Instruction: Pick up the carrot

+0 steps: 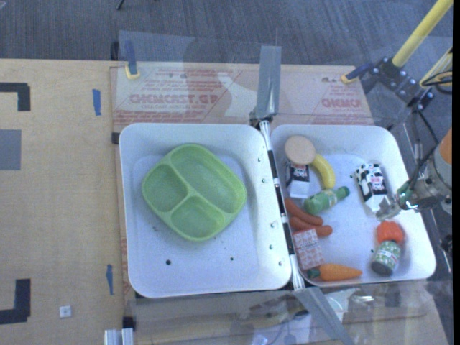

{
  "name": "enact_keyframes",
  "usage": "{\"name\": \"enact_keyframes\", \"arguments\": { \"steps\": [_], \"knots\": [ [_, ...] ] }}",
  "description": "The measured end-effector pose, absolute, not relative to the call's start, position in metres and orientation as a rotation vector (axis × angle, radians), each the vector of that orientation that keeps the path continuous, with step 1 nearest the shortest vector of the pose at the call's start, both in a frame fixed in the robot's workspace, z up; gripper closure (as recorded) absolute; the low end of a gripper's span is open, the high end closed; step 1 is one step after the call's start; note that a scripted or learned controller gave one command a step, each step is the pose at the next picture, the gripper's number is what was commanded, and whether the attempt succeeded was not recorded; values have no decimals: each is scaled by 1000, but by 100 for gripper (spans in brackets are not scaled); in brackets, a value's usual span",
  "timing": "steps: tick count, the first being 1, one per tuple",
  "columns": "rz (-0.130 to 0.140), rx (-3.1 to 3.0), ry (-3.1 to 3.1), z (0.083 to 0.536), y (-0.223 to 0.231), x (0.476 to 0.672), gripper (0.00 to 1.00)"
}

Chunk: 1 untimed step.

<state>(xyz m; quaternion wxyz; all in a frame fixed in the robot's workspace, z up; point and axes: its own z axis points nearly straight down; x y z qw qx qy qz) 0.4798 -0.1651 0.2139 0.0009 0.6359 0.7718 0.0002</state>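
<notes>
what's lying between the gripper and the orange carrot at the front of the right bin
In the camera view, a small green jar with an orange top stands between the gripper and the orange carrot; otherwise white bin floor.

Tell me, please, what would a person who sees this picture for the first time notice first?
The big green plate with three compartments stands out, lying alone in the left bin. Next comes the crowded right bin: toy food lies close together along its left side, with a yellow banana near the top and the carrot at its bottom edge. The gripper reaches in from the right, above the bin's right part.
</notes>
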Motion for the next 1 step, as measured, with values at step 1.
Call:
{"name": "enact_keyframes", "arguments": {
  "steps": [1],
  "knots": [
    [0, 1997, 2423, 214, -165, 480, 0]
  ]
}}
